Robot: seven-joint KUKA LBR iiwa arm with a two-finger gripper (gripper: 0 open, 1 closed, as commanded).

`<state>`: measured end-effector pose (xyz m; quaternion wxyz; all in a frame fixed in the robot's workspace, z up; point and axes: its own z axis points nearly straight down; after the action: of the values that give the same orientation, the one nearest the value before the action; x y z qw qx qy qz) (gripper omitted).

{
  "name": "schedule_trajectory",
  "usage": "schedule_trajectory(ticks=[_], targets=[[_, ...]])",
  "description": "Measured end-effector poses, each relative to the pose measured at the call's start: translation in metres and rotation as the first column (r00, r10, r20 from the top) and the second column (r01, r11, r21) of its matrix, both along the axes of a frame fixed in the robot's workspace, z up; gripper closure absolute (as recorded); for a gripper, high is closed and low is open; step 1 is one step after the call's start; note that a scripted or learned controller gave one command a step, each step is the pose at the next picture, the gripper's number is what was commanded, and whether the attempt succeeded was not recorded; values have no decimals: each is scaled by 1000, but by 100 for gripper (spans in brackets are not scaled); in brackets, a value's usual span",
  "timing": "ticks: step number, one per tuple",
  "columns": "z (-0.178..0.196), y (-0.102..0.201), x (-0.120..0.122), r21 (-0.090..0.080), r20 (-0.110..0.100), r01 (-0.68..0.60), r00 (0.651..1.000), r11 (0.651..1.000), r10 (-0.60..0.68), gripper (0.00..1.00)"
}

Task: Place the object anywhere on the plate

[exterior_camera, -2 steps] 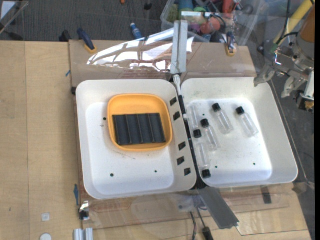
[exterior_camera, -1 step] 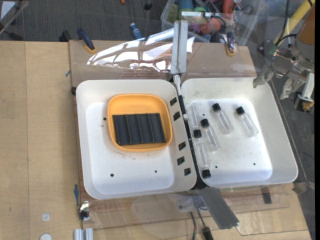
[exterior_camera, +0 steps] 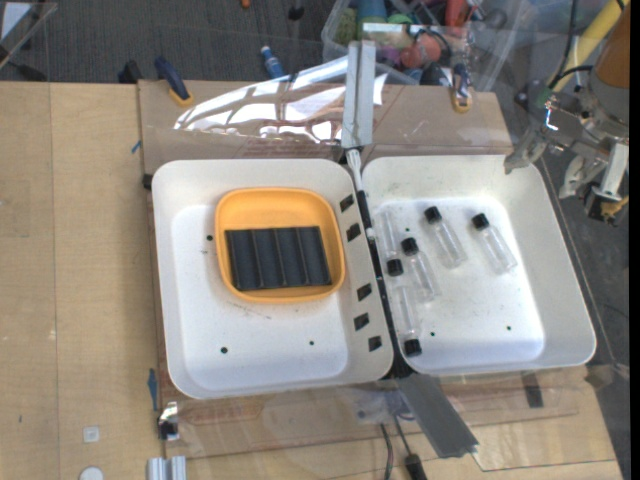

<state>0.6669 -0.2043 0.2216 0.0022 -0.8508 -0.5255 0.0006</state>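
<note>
Vials, clear with black caps, are lying loose in the right bin (exterior_camera: 560, 298): one capped vial (exterior_camera: 443, 236) near the bin's middle, a second vial (exterior_camera: 493, 243) just to its right, and further ones (exterior_camera: 412, 268) crowding toward the divider between the bins. Both middle vials are lying flat, caps pointing up-view and bodies slanting down-view and rightward. Plate (exterior_camera: 279, 206), orange with a dark ribbed insert (exterior_camera: 277, 258), is sitting in the left bin (exterior_camera: 190, 338), well apart from every vial. Arm's wrist hardware (exterior_camera: 585, 158) is hanging at the right bin's upper right corner, over the rim; whether the jaws are open or closed, I cannot tell. Nothing is showing as gripped. Judged relation: the nearest vial is lying down-view and leftward from the wrist, so a pick is calling for a reach inward, jaws closing across the slanted long axis, then carriage leftward over the divider.
</note>
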Motion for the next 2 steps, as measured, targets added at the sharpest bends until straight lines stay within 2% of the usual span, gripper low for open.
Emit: schedule_trajectory(ticks=[1, 2], targets=[[-2, 6, 0, -2, -1, -25, 1000, 1000, 25, 0], [-2, 4, 0, -1, 2, 23, 1000, 1000, -23, 0]])
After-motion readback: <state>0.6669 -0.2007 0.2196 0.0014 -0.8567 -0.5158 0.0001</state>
